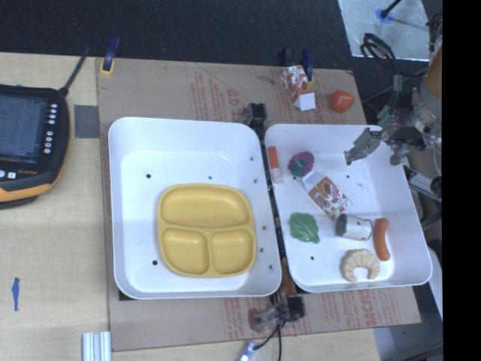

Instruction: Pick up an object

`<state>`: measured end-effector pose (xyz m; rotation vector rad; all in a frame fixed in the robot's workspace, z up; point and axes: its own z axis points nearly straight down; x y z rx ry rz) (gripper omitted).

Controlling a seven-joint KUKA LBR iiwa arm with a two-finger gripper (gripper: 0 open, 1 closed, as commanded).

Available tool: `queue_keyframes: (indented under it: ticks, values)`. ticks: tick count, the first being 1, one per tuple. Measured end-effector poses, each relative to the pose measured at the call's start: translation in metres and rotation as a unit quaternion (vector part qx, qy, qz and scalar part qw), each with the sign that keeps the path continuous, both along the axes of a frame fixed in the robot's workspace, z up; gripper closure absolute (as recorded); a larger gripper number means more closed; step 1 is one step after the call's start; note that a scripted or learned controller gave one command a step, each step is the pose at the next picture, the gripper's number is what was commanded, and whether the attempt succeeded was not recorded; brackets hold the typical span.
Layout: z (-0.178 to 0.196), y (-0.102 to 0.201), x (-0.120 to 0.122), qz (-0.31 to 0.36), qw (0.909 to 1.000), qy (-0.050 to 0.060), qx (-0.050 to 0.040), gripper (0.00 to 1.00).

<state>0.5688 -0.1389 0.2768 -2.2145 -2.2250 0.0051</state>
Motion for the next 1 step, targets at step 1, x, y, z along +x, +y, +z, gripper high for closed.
queue_keyframes:
  ticks: [1]
  values:
    - [-0.1144, 0.0066, 0.0539, 0.001, 1.0000, 0.002, -0.0003, 0.00]
